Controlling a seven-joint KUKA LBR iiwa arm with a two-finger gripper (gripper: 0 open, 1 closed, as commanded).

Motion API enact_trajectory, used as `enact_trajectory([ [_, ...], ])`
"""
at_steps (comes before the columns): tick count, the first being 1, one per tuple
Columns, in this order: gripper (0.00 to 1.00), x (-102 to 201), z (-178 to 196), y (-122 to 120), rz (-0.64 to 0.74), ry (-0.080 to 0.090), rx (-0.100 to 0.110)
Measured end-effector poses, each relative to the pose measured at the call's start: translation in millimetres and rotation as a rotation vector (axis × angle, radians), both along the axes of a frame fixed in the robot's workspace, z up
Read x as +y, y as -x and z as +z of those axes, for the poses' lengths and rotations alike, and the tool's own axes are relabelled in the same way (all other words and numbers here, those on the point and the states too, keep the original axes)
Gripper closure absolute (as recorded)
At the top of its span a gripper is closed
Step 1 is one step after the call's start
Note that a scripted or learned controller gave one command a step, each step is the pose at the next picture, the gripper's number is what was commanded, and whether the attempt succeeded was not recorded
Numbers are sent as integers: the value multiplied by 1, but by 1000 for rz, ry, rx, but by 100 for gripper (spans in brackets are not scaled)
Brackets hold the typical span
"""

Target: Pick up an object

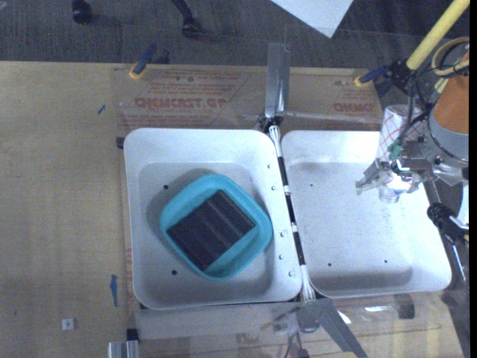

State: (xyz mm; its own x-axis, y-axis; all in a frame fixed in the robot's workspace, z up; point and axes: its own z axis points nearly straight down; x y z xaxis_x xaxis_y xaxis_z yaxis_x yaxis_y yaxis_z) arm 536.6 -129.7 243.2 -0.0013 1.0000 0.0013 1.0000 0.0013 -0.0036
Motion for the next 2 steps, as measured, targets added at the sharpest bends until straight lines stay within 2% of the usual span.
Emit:
enact_trajectory([
  [1, 100, 0, 9, 0, -1, 0, -1],
  [2, 100, -30, -27, -70, -79, 3, -4],
])
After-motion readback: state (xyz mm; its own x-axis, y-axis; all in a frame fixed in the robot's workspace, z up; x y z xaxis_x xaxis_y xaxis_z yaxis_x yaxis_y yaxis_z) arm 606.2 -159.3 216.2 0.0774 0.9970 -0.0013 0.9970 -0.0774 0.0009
